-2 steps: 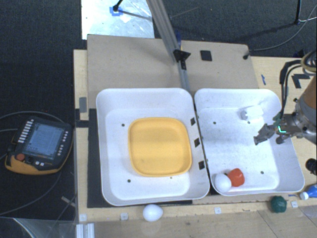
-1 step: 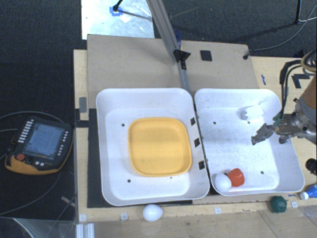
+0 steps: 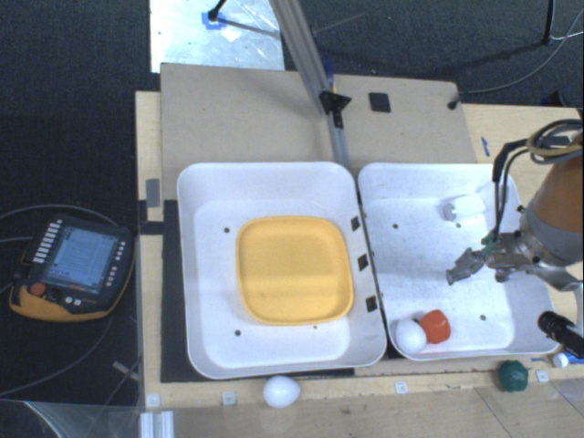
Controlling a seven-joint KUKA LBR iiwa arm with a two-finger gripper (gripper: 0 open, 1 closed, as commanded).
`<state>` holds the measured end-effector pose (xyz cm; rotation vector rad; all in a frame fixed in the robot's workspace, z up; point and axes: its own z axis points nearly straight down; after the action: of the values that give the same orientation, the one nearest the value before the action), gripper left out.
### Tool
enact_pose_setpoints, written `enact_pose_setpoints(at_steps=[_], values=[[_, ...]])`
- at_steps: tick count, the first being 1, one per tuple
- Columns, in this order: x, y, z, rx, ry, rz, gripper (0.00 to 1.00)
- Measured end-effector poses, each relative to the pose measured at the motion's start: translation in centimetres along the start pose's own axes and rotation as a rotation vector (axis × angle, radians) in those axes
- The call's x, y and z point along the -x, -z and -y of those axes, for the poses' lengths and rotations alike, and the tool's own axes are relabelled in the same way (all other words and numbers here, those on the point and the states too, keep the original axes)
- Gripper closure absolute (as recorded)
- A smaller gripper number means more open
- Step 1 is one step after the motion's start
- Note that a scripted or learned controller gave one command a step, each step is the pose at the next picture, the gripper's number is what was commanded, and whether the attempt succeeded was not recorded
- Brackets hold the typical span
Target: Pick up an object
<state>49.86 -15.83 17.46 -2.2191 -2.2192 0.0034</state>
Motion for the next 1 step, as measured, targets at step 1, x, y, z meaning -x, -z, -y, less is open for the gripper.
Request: enact_pose_setpoints(at_steps=[1], values=[[-0.14, -4.17, -0.24, 0.001, 0.000, 0.000, 0.00]])
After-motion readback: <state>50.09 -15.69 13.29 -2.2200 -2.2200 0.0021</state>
